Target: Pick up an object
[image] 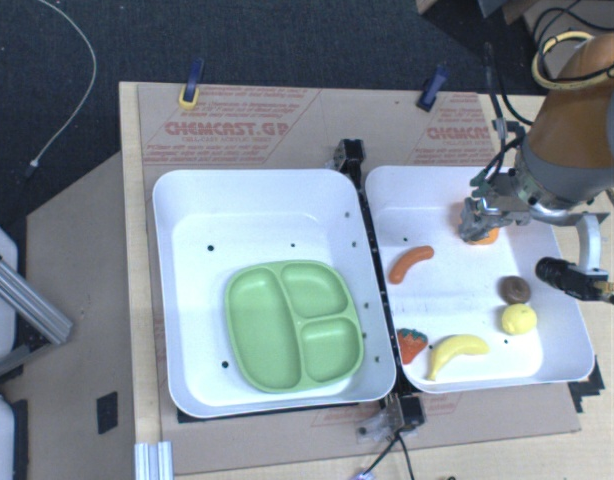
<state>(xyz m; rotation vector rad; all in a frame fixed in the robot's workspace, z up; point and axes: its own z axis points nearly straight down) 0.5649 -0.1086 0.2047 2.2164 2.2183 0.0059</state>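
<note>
**Gripper down on an orange object in the right bin**

Camera view: The gripper [479, 224] is low in the far part of the right bin [427, 183], reaching in from the right. A small orange object [486, 235] sits right under its tip, partly covered by it. Whether the fingers are apart or closed on it cannot be told from this angle.

The other items lie apart in the same bin. A sausage [410, 262] rests near the bin's left wall. A brown round piece [515, 289] sits toward the right side, with a lemon [519, 319] just beside it on the near side. A banana [455, 351] lies along the near edge, and a strawberry [412, 344] sits in the near left corner.

The left bin [187, 228] holds a green divided plate [294, 324] with three compartments, lying flat toward its near side.
</note>
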